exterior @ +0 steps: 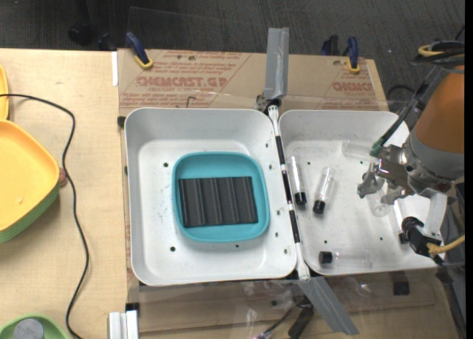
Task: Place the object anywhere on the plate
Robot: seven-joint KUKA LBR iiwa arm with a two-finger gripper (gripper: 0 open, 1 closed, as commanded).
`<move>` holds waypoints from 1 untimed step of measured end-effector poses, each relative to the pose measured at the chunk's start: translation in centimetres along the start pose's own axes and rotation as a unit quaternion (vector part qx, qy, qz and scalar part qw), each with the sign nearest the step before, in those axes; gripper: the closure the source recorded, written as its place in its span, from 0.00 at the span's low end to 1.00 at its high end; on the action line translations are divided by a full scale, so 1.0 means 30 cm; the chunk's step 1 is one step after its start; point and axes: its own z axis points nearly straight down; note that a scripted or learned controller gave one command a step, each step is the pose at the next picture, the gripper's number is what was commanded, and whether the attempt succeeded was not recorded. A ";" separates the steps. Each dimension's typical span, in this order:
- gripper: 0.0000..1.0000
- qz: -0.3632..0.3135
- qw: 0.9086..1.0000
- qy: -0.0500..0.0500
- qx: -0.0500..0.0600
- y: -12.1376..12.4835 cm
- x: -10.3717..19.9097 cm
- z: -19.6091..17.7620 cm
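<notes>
A teal plate [220, 166] with a dark ribbed centre lies in the left bin [148, 182]. In the right bin [347, 234] lie clear tubes with black caps. One tube [295, 179] rests along the left wall, a second tube [323, 190] lies just right of it, and a third tube [329, 258] sits near the front wall. My gripper [379, 188] hangs low over the right side of the right bin, well to the right of the tubes. Something clear and glassy shows just beneath it, but I cannot make out what it is.
A grey divider strip [276, 64] runs between the two bins at the back. Yellow and green dishes [22, 182] sit on the wooden bench at far left, beside a black cable [74, 182]. Cardboard held by clamps [137, 48] lies behind the bins.
</notes>
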 end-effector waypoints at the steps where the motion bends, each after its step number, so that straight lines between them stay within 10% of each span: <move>1: 0.00 0.000 1.000 0.000 0.000 0.000 0.000 0.000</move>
